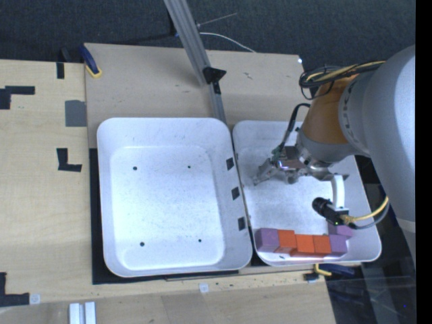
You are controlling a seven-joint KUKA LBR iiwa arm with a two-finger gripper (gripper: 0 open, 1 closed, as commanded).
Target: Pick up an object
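— While the grey arm [378,113] reaches in from the right, where is its tool [264,175]?

— Low inside the right bin [260,137], near its left wall, about halfway along. The orange band [327,117] sits just above the wrist.

— Are the fingers spread or closed?

— Too small and too dark to say; I cannot tell, and I see nothing between them.

— Where are the objects to pick?

— Along the near edge of the right bin, well apart from the tool. A purple block [268,239] lies at the left end, orange blocks [305,244] run beside it, touching, and another purple block [341,238] sits at the right end.

— And the left bin [162,194]?

— White, with a few dark specks on its floor. It sits just beside the right bin on the wooden bench [40,181]. A metal rail [192,39] slants down toward the gap between the bins.
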